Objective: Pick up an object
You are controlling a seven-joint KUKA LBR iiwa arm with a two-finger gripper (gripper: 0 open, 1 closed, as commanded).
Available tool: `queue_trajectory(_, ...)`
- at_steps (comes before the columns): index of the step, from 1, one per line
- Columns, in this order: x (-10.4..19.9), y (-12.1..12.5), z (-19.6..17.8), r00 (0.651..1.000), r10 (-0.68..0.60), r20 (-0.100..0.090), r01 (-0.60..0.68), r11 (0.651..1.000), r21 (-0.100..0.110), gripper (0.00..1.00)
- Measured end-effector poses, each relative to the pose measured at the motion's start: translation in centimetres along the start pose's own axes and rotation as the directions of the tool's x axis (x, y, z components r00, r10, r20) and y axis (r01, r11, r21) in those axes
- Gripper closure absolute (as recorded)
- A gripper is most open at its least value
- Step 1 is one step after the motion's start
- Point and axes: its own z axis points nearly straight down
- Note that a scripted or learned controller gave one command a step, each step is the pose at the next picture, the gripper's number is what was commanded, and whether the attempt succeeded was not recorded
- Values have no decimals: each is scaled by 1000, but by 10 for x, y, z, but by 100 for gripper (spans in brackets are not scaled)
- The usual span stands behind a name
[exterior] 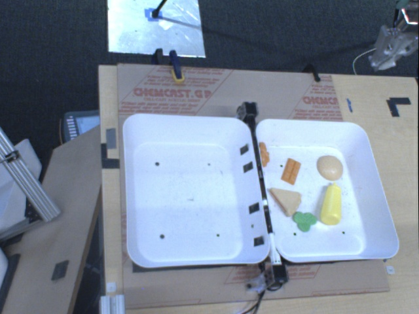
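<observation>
End effector point(393, 48): it hung at the top right corner of the view, well apart from both bins; I could not tell its state, it was too small and blurred.
Right bin point(376, 169): it held 5 small toy foods, all lying apart or just beside each other.
Yellow piece point(330, 205): long and rounded, lying almost upright in the view near the right wall; it looked like light, stiff plastic, maybe slippery. I judged the best hold was across its narrow middle.
Tan egg shape point(330, 167): just above the yellow piece; round and smooth, so I judged it could slide out of a grip.
Orange block point(291, 171): flat sides, probably easy to pinch.
Beige wedge point(286, 201): beside the green piece point(303, 220); the slanted faces looked harder to hold.
Left bin point(131, 175): only white floor seen.
</observation>
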Motion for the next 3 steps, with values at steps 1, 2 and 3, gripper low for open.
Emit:
queue_trajectory(1, 0, 1, -11, 1000, -4, 1, 4, 1000, -3, 100)
queue_trajectory(2, 0, 1, -23, 1000, -8, 2, 8, 1000, -7, 100)
queue_trajectory(3, 0, 2, -34, 1000, -12, 3, 12, 1000, -10, 100)
